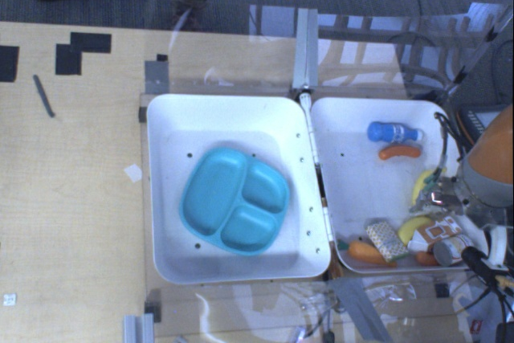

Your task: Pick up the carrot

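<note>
The carrot is an orange tapered piece lying in the front left corner of the right bin, against the near wall and beside a speckled block. My gripper is at the right bin's right side, low over a yellow banana. It is well to the right of the carrot and apart from it. The arm's orange band and grey wrist hide the bin's right rim.
The right bin also holds a blue bottle, an orange-red sausage, a second yellow piece and a red-orange item. The left bin holds a blue divided plate. Cables hang at the far right.
</note>
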You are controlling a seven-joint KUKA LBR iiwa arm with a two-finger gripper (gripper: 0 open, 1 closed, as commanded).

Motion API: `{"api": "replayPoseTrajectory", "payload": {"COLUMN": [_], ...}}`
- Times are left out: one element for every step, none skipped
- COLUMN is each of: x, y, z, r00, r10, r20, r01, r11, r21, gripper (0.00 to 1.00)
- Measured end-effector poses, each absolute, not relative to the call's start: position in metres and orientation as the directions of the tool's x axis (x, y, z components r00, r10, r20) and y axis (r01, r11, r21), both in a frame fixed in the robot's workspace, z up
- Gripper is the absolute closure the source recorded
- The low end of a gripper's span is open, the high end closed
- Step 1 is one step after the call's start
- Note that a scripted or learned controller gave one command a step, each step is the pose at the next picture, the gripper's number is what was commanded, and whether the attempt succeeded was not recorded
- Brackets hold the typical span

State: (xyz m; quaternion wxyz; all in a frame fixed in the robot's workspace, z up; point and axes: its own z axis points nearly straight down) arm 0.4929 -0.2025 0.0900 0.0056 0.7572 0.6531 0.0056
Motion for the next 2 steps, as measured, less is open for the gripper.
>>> {"api": "replayPoseTrajectory", "payload": {"x": [0.492,0.491], "y": [-0.176,-0.111], "z": [0.089,0.090], "r00": [0.454,0.745], "r10": [0.891,0.666], "r20": [0.003,0.008], "r01": [0.891,0.666], "r11": [-0.454,-0.746], "r21": [0.014,0.013], "gripper": [1.00,1.00]}}
